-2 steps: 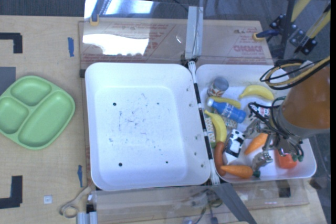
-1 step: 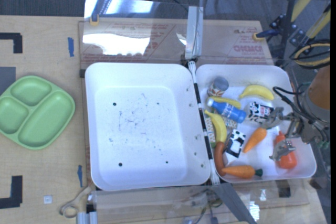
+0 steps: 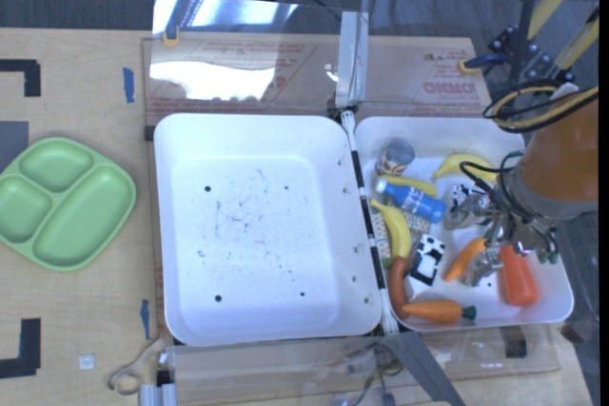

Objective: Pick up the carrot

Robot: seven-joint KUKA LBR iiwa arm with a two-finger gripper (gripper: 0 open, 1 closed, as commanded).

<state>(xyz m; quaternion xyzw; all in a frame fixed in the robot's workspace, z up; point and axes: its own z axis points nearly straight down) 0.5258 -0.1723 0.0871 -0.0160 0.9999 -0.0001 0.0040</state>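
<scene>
No readable label shows on the cluttered items; a blue bottle point(image 3: 416, 202) carries white print too small to make out. The carrot point(image 3: 433, 310), orange with a green stub at its 3 o'clock end, lies flat along the right bin point(image 3: 561, 309)'s 6 o'clock wall, touching a brown item at its 9 o'clock end, with open floor toward 3 o'clock. The gripper point(image 3: 487, 254) hangs at the carrot's 1 o'clock, beside a small orange piece point(image 3: 464, 259) and a red-orange vegetable point(image 3: 518, 279); whether it is wide or narrow I cannot tell.
</scene>
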